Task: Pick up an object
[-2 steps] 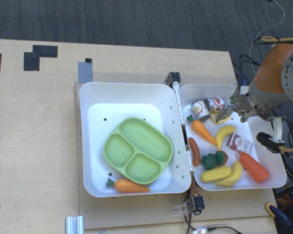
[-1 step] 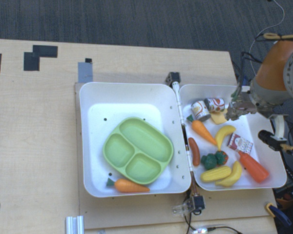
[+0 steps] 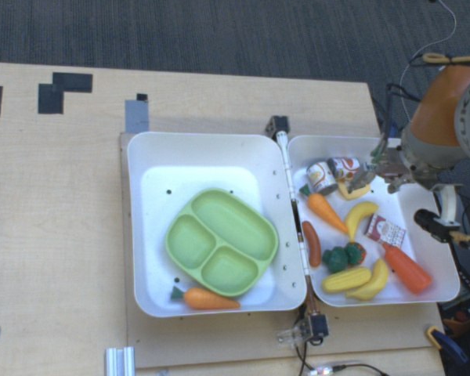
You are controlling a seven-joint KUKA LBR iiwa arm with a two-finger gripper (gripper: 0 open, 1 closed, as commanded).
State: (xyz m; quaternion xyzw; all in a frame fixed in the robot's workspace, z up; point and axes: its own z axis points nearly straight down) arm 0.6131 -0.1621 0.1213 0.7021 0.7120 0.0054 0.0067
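Note:
The right bin (image 3: pixel 448 288) holds several toy foods. Among them are a small can (image 3: pixel 319 175), a carrot (image 3: pixel 327 212), a banana (image 3: pixel 360 214), a red and white packet (image 3: pixel 385 229), a brown sausage (image 3: pixel 311 243), broccoli (image 3: pixel 345 255), a yellow corn cob (image 3: pixel 346 279) and an orange-red bottle (image 3: pixel 407 266). My gripper (image 3: pixel 374 168) hangs over the bin's back right part, just right of a second can (image 3: pixel 345 165) and above a yellow piece (image 3: pixel 354 188). Nothing shows between its tips.
The left bin (image 3: pixel 141 210) bears a green divided plate (image 3: pixel 222 243), and an orange carrot (image 3: pixel 208 298) lies at its front edge. A metal hinge strip (image 3: pixel 291 202) separates the two bins. The arm's grey wrist and orange band (image 3: pixel 446 108) overhang the right bin's far right corner.

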